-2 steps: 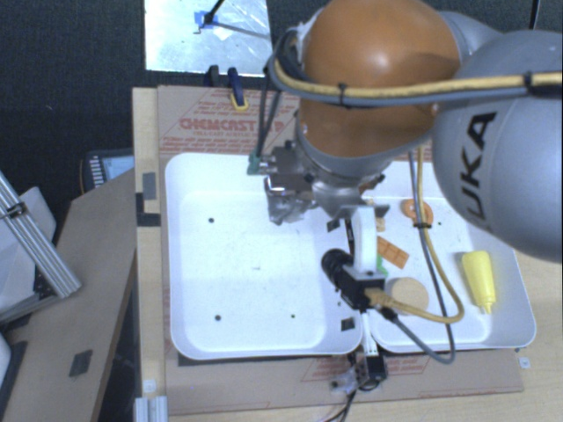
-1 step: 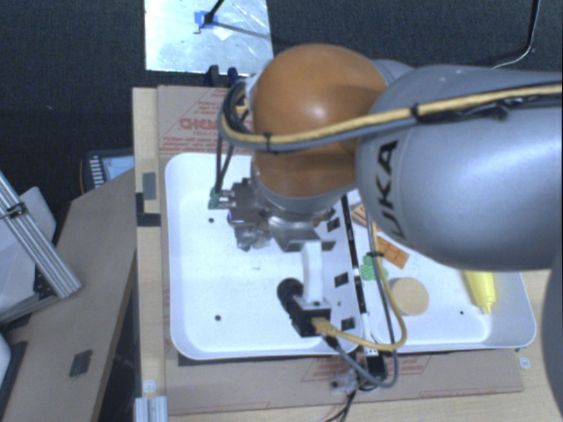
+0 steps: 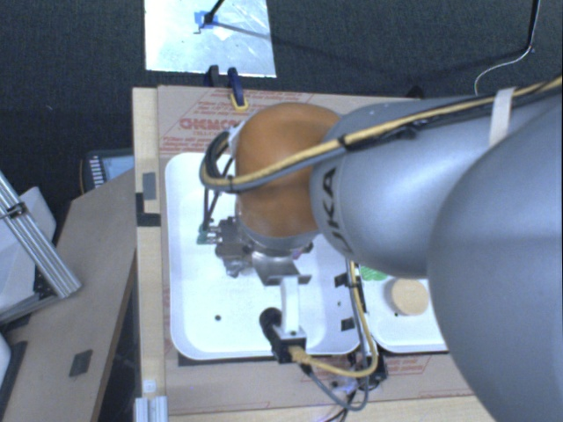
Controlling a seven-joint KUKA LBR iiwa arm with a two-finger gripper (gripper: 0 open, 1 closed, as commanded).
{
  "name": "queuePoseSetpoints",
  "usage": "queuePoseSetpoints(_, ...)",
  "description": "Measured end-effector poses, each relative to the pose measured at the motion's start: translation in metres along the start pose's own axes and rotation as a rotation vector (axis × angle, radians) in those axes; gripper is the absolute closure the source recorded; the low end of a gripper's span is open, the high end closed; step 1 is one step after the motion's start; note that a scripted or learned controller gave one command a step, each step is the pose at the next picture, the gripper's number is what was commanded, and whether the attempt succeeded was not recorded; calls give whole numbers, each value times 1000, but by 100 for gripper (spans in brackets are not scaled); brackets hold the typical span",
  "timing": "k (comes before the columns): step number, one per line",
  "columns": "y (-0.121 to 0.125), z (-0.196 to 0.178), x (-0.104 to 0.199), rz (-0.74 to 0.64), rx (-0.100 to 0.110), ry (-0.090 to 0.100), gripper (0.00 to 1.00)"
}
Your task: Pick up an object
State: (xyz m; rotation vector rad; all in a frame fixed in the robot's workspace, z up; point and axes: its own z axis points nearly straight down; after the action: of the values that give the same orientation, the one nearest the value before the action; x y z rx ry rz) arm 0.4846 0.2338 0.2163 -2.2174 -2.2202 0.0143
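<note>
My gripper [image 3: 231, 251] hangs over the middle of the left white bin [image 3: 189, 262], seen from above, with the orange band and the grey arm covering most of it. In the right bin [image 3: 413, 341] a round tan disc [image 3: 409, 297] lies near the front edge. A green object [image 3: 374, 275] peeks out from under the arm just left of the disc. The arm hides whatever lies directly under the gripper.
The two bins sit on a brown cardboard sheet [image 3: 189, 117] with red print. A blue and yellow clamp [image 3: 234, 86] holds its far edge. A wooden side table [image 3: 84, 280] stands to the left, with a metal rail [image 3: 35, 244] on it.
</note>
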Motion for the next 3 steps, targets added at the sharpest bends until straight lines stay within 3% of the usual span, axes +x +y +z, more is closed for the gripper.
queuePoseSetpoints(1,2,64,-80,10,-2,-1,100)
queuePoseSetpoints(2,2,49,-22,-7,-10,6,100)
queuePoseSetpoints(3,15,-126,2,-5,-27,14,100)
